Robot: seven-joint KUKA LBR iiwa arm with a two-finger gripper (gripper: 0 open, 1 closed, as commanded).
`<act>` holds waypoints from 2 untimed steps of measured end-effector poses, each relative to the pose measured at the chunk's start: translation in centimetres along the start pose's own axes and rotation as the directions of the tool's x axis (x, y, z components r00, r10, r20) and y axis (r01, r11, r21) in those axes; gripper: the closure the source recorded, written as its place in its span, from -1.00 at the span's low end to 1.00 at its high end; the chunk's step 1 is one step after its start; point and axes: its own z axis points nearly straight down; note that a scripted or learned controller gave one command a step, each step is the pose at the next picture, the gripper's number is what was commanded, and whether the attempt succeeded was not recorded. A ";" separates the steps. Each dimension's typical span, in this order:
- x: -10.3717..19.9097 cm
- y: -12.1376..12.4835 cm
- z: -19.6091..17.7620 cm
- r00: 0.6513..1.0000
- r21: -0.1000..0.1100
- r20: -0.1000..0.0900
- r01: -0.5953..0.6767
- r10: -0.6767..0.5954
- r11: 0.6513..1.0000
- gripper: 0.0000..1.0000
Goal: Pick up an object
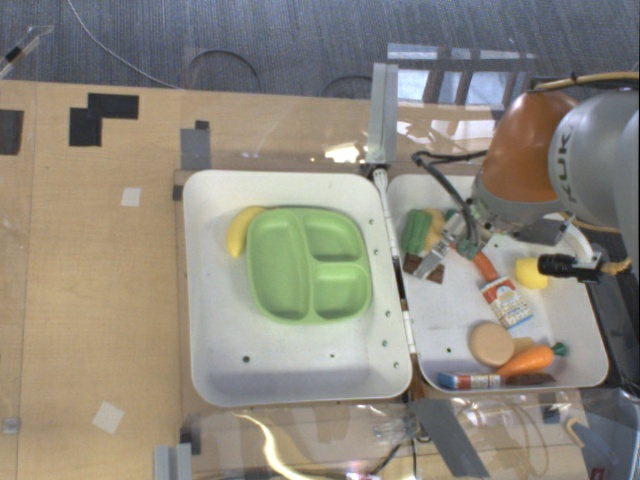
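My two-finger gripper (432, 261) sits low at the right white bin's (570, 338) left side, by a green cylindrical toy (416, 231) — can't tell its state. Left white bin (215, 358): green divided plastic plate (305, 264), yellow banana (238, 230) touching its left edge.

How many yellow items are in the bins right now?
2: a banana in the left bin, tucked beside the green plate, and a yellow piece in the right bin. The arm may hide more.
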 end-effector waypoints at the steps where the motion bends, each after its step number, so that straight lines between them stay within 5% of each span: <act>1: 1.5 -4.9 0.1 0.994 0.002 -0.002 -0.110 0.110 0.994 -1.00; 2: -2.3 1.3 0.4 0.941 0.016 -0.011 -0.339 0.340 0.941 -1.00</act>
